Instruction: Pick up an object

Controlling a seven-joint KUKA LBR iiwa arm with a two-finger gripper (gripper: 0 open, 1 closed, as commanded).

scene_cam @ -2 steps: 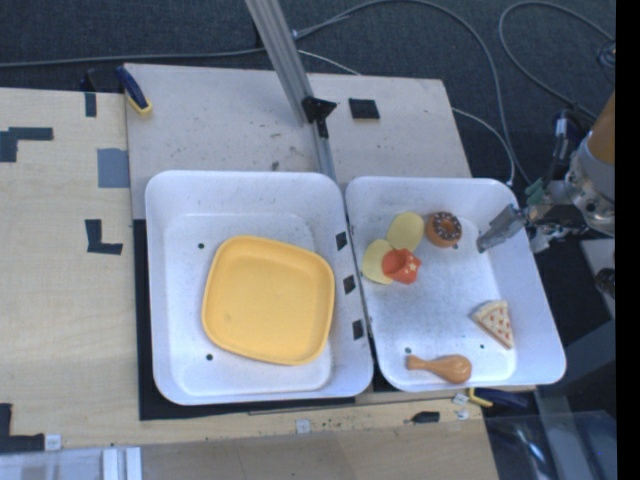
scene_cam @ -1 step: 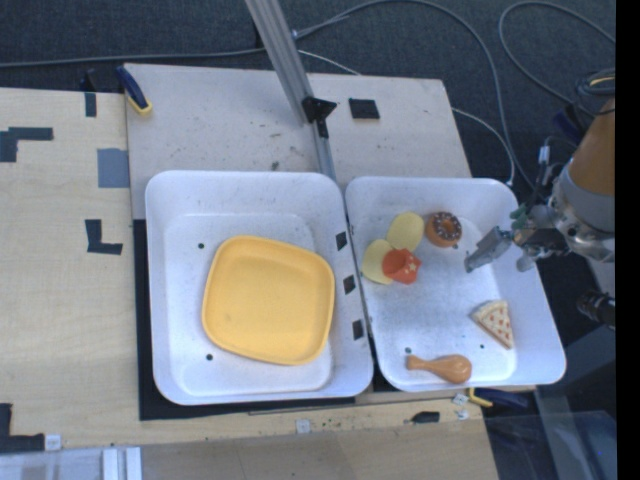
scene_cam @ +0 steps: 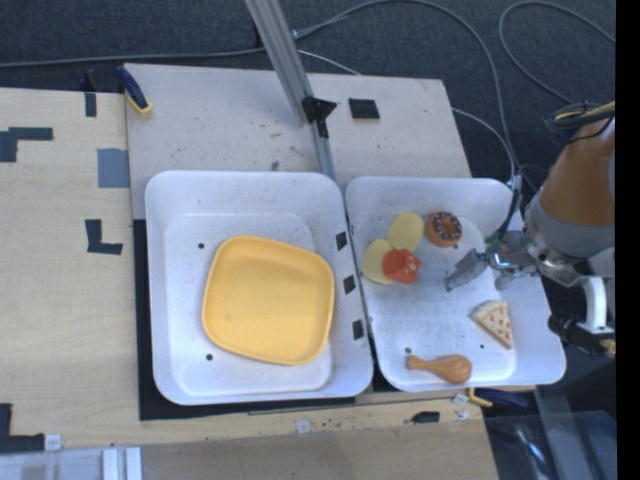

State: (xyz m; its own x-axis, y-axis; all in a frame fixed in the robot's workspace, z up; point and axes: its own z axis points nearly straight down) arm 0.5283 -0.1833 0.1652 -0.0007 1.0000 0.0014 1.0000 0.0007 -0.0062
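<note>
i'm watching the gripper (scene_cam: 478, 269) hovering with fingers spread, holding nothing, near the pizza slice (scene_cam: 494, 323); looking light, stiff, flat; gripping across its edges.

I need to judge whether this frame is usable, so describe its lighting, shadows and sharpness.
Camera view: lighting is even and soft, with no strong glare on the white bins; the yellow plate casts only a faint shadow; the small toys, such as the pizza slice and drumstick, look slightly soft; the claw is blurry, its fingers hard to read.
</note>
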